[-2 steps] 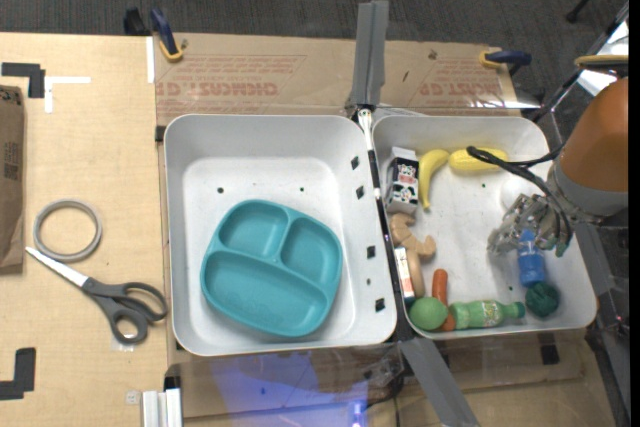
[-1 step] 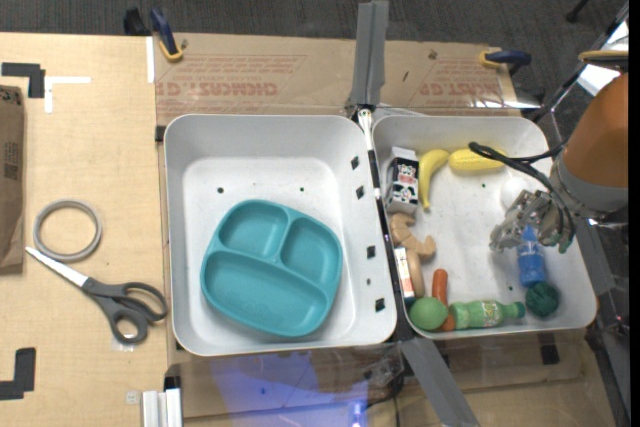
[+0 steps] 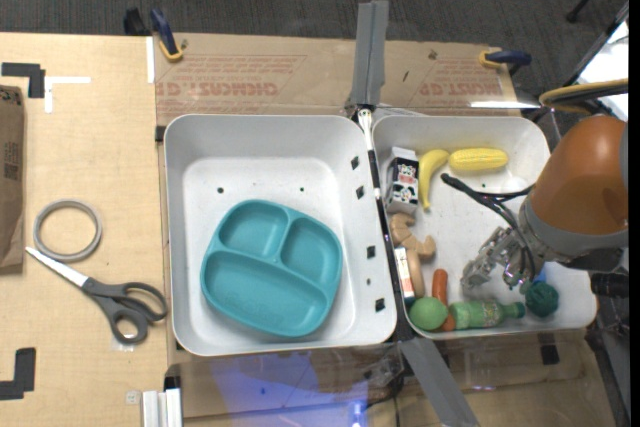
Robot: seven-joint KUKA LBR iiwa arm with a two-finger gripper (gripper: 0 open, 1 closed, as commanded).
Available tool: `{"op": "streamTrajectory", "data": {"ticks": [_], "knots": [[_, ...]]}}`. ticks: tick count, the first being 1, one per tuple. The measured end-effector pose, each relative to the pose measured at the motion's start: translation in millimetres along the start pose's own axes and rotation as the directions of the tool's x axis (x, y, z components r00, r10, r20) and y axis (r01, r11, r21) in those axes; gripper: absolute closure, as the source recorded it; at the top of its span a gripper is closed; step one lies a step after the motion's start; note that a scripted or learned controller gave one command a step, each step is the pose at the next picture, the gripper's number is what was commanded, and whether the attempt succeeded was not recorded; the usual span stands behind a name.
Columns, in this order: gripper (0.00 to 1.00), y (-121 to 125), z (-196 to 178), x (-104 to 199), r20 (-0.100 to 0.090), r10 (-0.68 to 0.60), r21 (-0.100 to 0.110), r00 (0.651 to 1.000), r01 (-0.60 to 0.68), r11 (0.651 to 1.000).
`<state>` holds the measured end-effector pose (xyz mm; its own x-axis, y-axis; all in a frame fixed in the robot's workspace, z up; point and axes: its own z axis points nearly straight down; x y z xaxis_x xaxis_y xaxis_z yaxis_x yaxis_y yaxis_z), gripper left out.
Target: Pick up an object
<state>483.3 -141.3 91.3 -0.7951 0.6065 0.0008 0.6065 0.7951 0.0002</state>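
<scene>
Two bins, gripper (image 3: 497, 262) low in the right bin (image 3: 470, 127).
I can't tell its grip; carrot (image 3: 440, 283) just left.

left bin (image 3: 190, 215) just has a teal divided plate (image 3: 272, 265) sitting in it, while the right bin (image 3: 480, 127) is packed with a banana (image 3: 429, 175), a yellow corn cob (image 3: 478, 158), a small printed box (image 3: 403, 177), some tan wooden bits (image 3: 408, 237), a carrot (image 3: 440, 283), a green ball (image 3: 429, 313), a green bottle lying on its side (image 3: 485, 314) and a dark teal lump (image 3: 541, 299). the gripper (image 3: 497, 265) hangs low over the right bin's near right part, near the bottle and the teal lump, nothing visibly caught in it. out on the bench to the left there's a tape roll (image 3: 67, 229) with scissors (image 3: 105, 294) just below it.
</scene>
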Motion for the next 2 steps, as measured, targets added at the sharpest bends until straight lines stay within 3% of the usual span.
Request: {"op": "streamTrajectory", "data": {"ticks": [1,2], "knots": [[1.00,8.4,0.1,13.4,0.001,0.588,0.000,0.809,-0.588,0.809],[1.00,45.8,0.7,-20.4,0.002,0.866,0.003,0.500,-0.866,0.499]]}}
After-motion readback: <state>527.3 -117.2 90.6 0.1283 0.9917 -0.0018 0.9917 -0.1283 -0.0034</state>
